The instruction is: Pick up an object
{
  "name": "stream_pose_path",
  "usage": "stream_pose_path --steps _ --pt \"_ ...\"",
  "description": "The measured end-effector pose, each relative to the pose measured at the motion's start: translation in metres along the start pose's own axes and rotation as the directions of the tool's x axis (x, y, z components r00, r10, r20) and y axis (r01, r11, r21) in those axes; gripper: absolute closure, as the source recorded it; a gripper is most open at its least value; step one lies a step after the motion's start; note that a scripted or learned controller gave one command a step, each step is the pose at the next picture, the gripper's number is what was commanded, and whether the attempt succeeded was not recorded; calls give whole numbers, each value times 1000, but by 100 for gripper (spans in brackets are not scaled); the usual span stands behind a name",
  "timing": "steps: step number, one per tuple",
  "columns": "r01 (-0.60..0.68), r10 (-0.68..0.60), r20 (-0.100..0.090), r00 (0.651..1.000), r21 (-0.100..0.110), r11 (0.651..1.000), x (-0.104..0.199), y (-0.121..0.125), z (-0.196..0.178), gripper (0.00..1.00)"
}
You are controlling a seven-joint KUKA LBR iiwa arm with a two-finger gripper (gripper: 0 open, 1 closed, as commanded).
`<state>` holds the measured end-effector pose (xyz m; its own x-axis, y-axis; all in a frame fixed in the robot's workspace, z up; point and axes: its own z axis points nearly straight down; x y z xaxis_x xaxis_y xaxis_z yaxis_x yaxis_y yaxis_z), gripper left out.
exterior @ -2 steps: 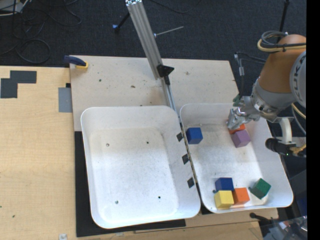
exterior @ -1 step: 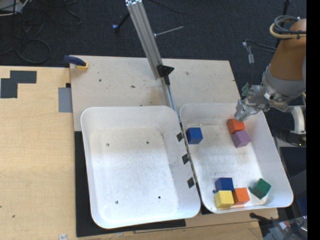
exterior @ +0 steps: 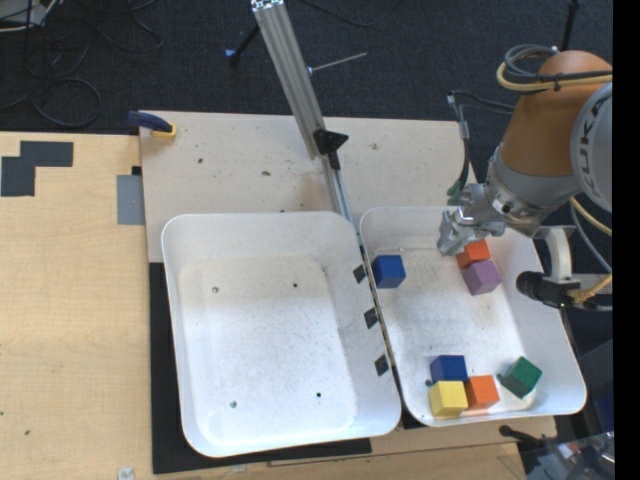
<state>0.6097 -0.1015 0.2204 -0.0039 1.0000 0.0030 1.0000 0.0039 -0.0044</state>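
In the right-hand bin, near its far right corner, the gripper hangs low at the end of the grey arm, which reaches in from the right with its orange band uppermost. The metal of the gripper is a pale, blurred cluster, and whether it is spread or closed cannot be told from this slanted view; nothing can be seen gripped in it.

Just beside the gripper, on its right and slightly nearer the camera, sits a small orange cube. It looks to be touching or almost touching the gripper's metal, though whether there is real contact cannot be told. Directly in front of that cube, and touching it or nearly so, lies a purple cube, turned a little askew.

To the gripper's left, close to the bin's left wall, a blue cube stands alone, apart from the gripper.

At the bin's near end, well apart from the gripper, four more blocks are gathered: a dark blue cube, with a yellow cube just in front of it, a second orange cube beside the yellow one, and a green cube tilted against the near right corner.

The left-hand bin lies alongside, its white floor speckled with dark spots. A slanted aluminium bar rises from behind the place where the two bins meet.
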Motion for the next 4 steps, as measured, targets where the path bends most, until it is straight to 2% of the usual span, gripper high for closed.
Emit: stream_pose_path --steps 1,2,3,4 --pt "-1 1 0 1000 1 1000 48 -16 9 100" --pt "1 -1 0 1000 0 1000 103 -27 -4 100" --pt "1 -1 1 1000 2 1000 155 -38 4 100" --pt "1 -1 1 1000 -1 1000 198 -55 -13 100"
